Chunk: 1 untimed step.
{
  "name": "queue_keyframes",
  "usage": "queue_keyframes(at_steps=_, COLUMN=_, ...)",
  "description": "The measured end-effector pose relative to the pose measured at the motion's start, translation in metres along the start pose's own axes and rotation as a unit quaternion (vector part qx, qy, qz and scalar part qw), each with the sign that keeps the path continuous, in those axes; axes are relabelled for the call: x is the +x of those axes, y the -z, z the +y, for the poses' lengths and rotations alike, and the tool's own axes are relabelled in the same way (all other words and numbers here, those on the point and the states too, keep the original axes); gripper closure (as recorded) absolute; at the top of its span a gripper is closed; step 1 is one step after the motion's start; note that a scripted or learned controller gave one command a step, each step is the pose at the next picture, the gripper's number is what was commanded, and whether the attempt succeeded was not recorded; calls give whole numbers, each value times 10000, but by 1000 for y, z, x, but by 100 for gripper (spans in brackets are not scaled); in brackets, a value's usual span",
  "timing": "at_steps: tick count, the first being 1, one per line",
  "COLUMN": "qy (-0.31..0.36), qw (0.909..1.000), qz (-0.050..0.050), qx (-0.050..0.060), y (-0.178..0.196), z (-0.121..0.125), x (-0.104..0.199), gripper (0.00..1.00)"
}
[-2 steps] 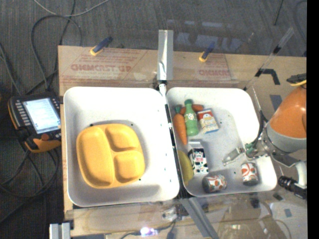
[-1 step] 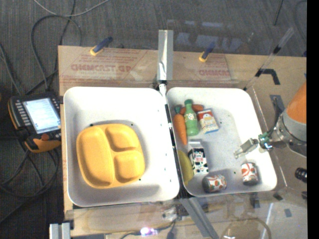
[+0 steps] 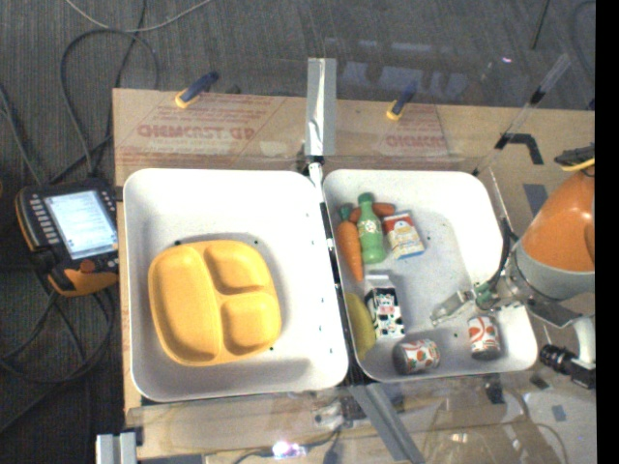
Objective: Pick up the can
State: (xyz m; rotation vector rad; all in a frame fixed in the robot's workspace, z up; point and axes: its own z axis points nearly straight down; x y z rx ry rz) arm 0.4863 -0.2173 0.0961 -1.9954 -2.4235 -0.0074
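Observation:
Two small cans sit near the front edge of the right bin [image 3: 455, 187]. One can [image 3: 416, 356], with a white, red and green label, lies on its side at the front middle. The other can [image 3: 484, 335], white with red marks, stands in the front right corner. My gripper [image 3: 453, 306] hangs low over the bin floor between them, just left of and above the standing can and up-right of the lying one. It touches neither can that I can see. The grey arm with its orange band [image 3: 571, 225] comes in from the right.
The right bin also holds a carrot [image 3: 349, 249], a green bottle [image 3: 369, 230], a small red and blue carton [image 3: 402, 235], a black-and-white milk carton [image 3: 386, 312] and a banana [image 3: 361, 323]. A yellow divided tray [image 3: 215, 300] lies in the left bin [image 3: 145, 201].

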Motion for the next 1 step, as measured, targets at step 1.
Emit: queue_keyframes(at_steps=1, qy=509, qw=9987, qz=-8, qx=-25, y=-3, z=2, x=-1, gripper=0)
